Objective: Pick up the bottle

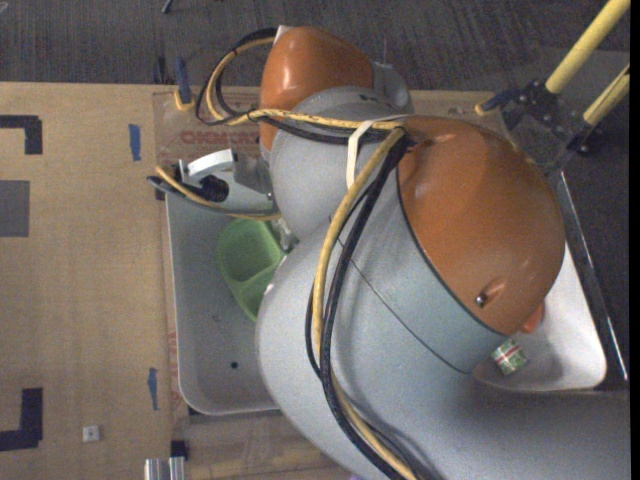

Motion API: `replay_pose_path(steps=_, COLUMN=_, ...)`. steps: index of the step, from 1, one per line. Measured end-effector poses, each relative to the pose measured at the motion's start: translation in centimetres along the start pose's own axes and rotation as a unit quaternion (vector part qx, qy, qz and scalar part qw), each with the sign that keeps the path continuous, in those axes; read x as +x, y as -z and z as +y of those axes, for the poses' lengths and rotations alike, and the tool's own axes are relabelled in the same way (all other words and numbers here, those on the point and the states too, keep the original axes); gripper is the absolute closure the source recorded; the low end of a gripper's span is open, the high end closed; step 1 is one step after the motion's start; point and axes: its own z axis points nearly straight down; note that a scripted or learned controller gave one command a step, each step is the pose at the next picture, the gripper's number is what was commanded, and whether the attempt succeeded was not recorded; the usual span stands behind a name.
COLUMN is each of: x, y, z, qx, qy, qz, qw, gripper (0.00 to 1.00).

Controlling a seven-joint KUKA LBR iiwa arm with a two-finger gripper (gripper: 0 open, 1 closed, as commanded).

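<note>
the pickup looks barely begun. the grey arm (400,368) covers most of the bench, and its wrist hangs over the bin on the view's left (200,368), with the claw (262,200) just above a green cup (248,263). whether the claw is spread or pressed together i cannot tell, and nothing shows held in it. what seems to be the bottle (510,356), a small thing with a green and white label, lies in the other bin (590,363), half hidden under the elbow and well apart from the claw. reaching, gripping and lifting are all left.
</note>
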Motion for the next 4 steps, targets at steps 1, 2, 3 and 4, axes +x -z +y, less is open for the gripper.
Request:
replay_pose_path(steps=1, x=-9.8, y=14.2, z=3.4, qx=0.0, qy=0.009, qz=-0.003, qw=1.0, gripper=1.0)
replay_pose_path(steps=2, x=-9.6, y=14.2, z=-5.3, qx=-0.001, qy=-0.016, qz=0.0, qw=0.9999, gripper=1.0)
replay_pose_path(steps=3, x=-12.3, y=17.8, z=-3.2, qx=-0.001, qy=0.099, qz=-0.003, qw=0.9951, gripper=1.0)
replay_pose_path(steps=4, x=-16.7, y=14.9, z=-6.9, qx=-0.002, qy=-0.024, qz=0.0, qw=0.9997, gripper=1.0)
